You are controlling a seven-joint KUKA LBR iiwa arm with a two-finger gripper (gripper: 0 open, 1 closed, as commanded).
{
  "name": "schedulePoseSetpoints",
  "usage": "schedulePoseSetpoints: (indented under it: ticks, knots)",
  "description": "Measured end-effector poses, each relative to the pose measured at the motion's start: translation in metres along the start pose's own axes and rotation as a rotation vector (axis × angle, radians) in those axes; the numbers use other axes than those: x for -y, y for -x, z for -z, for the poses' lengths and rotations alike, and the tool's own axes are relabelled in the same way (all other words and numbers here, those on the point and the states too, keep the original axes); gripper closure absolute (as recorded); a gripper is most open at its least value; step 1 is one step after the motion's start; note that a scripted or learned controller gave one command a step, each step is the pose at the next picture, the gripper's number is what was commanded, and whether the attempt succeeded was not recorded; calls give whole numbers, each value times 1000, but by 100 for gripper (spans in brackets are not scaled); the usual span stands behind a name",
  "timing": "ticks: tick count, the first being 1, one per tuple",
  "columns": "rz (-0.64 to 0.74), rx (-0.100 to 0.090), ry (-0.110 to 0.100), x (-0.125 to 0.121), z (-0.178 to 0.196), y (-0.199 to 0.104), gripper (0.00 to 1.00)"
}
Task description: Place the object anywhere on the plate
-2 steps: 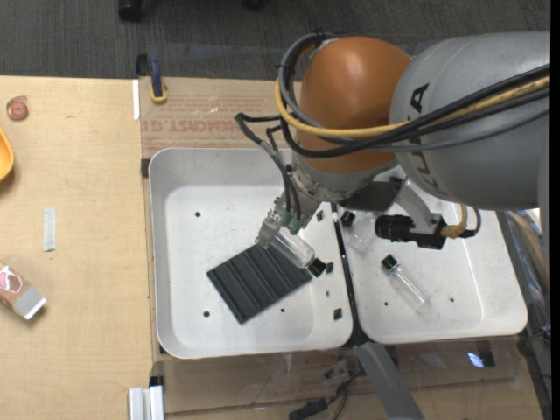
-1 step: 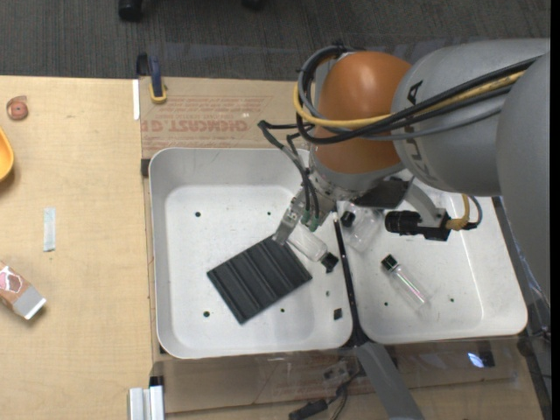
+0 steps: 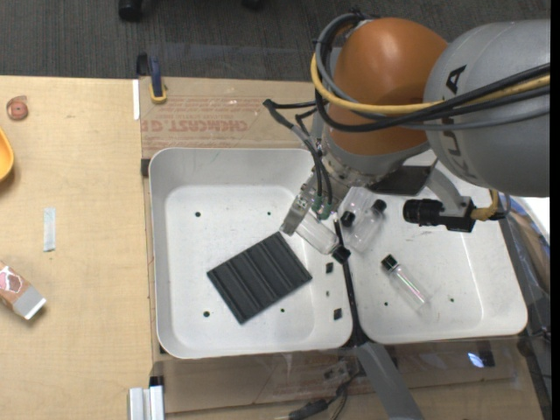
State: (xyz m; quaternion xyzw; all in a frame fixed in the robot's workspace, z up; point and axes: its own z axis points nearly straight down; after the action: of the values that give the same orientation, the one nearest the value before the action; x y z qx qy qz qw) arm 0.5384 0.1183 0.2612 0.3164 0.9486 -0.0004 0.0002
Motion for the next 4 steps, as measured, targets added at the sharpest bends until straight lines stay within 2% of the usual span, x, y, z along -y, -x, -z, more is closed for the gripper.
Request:
schedulePoseSetpoints:
  ticks: [1, 2, 3, 4]
  knots:
    - [129, -1, -1, 2, -40, 39, 100]
    - [241, -1, 0, 13, -70, 61, 100]
    - [241, 0, 0, 13, -70, 61, 0]
    - [236, 1, 1, 14, -61, 62, 100]
